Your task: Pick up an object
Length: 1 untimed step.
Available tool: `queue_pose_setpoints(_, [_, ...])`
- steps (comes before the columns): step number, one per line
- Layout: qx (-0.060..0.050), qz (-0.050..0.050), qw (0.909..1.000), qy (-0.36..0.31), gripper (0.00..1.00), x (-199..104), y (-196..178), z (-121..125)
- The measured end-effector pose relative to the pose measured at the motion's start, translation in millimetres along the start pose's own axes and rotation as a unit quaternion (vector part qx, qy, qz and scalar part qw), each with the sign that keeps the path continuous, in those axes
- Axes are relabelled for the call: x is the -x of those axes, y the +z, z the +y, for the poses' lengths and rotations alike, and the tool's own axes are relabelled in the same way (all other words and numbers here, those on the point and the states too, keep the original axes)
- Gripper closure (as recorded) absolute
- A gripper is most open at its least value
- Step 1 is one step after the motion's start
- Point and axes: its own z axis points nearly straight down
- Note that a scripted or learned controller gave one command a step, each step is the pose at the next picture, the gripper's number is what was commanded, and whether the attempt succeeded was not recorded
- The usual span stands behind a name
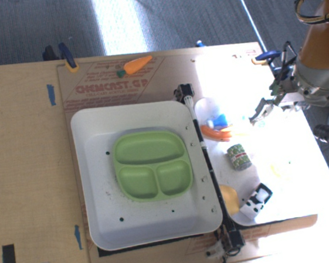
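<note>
My gripper (259,112) hangs over the right part of the right bin (300,183), with its fingers spread open and nothing between them. Left of it, several small objects lie in that bin: a pale rounded thing with a blue part (213,116), an orange piece (215,133) just below it, and a mottled green cylinder (238,156). Nearer the bin's front lie a yellow object (228,197) and a black-and-white object (256,199). Strong glare washes out much of this bin.
The left bin (91,165) holds a green divided plate (152,164). An orange carrot toy (136,65) lies on the cardboard behind the bins. A black divider rail (199,136) runs between the bins. Blue clamps (265,57) sit at the back edge.
</note>
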Motion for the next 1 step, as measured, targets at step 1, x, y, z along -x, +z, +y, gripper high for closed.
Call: queue_pose_setpoints(1, [0.003, 0.000, 1.0000, 0.000, 0.00, -39.9, 132.2, -21.0])
